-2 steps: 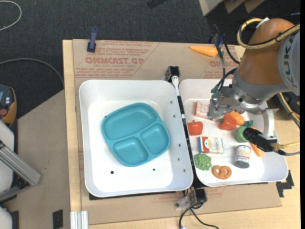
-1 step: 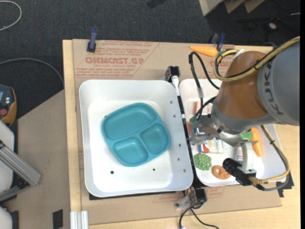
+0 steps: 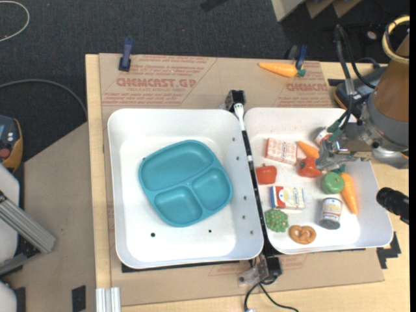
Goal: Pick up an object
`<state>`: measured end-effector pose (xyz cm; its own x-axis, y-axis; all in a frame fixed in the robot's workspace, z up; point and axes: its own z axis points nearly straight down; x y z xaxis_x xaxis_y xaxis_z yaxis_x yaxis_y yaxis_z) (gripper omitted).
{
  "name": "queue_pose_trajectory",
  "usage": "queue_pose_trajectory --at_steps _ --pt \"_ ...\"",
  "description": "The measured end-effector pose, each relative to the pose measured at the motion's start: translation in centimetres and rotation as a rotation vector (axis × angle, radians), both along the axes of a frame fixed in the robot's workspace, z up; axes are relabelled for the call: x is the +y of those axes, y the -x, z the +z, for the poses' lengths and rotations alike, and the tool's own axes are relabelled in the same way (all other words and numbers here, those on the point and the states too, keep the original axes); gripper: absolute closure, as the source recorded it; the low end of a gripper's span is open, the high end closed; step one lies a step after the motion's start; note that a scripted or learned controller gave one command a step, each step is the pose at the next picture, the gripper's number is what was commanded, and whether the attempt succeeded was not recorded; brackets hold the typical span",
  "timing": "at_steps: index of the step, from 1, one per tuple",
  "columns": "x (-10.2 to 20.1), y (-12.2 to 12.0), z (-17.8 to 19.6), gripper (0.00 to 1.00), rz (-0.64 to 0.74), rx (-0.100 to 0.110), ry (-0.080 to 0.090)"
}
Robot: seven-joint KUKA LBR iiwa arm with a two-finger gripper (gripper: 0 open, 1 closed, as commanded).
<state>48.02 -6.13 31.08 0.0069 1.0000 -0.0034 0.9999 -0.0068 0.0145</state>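
Over the right bin's far right side you've got the gripper hanging low above the toy food, right by a red piece and a green round one. Honestly can't tell if it's open or closed from this angle. Around it sit an orange carrot, a small can, a pretzel, a green bumpy piece and two little boxes. Your left bin carries a teal divided plate near its middle.
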Motion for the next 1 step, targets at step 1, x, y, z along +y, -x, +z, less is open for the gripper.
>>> queue_pose_trajectory --at_steps 1 --pt "8.59 -0.05 -4.47 1.0 0.015 0.02 -0.006"
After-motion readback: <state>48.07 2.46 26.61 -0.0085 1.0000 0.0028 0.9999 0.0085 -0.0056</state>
